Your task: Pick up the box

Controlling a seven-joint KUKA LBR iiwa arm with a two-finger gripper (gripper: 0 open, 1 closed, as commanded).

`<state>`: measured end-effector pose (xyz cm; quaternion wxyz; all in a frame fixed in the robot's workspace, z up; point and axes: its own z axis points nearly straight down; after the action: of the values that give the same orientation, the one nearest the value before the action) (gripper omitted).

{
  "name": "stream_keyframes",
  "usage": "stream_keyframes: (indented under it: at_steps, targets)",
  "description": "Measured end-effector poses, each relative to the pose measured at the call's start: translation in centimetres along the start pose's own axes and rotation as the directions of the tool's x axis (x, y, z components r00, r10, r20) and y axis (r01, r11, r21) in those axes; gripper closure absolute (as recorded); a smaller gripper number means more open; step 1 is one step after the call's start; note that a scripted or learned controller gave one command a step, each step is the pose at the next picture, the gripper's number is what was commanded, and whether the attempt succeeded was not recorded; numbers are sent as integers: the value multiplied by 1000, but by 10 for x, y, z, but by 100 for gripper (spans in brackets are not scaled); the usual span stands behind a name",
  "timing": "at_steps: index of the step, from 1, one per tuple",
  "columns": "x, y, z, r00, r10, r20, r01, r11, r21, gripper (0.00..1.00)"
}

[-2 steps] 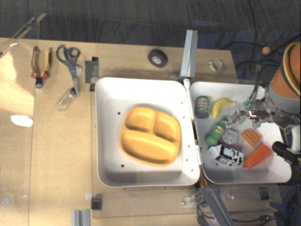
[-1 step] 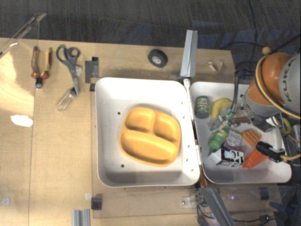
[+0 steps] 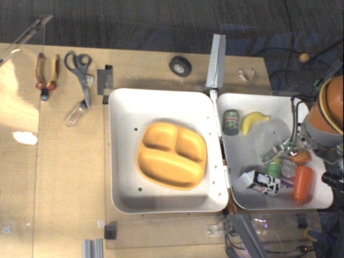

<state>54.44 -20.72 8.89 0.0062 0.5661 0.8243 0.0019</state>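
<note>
Here, box (image 3: 262, 181) by right bin's (image 3: 236, 198) front rim, end effector (image 3: 290, 150) nearby.

Box (image 3: 264, 181) in right bin (image 3: 317, 202), front; can (image 3: 231, 121) and banana (image 3: 251, 121) behind; gripper (image 3: 285, 150) between.

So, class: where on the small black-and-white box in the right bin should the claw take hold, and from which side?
Probably from above, across the short sides of the box: it lies flat and tilted near the front wall of the right bin, with a green bottle close behind.
</note>
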Motion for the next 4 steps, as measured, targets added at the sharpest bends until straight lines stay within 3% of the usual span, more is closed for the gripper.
stream_keyframes:
  at_steps: [1, 2, 3, 4]
  targets:
    - [-1, 6, -50, 1000, 20, -3, -20, 1000, 2, 0]
    - [-15, 88, 2, 999, 45, -4, -45, 999, 4, 0]
    - [61, 104, 1, 996, 93, -4, -93, 996, 0, 0]
    - [59, 145, 2, 992, 124, -15, -123, 991, 60, 0]
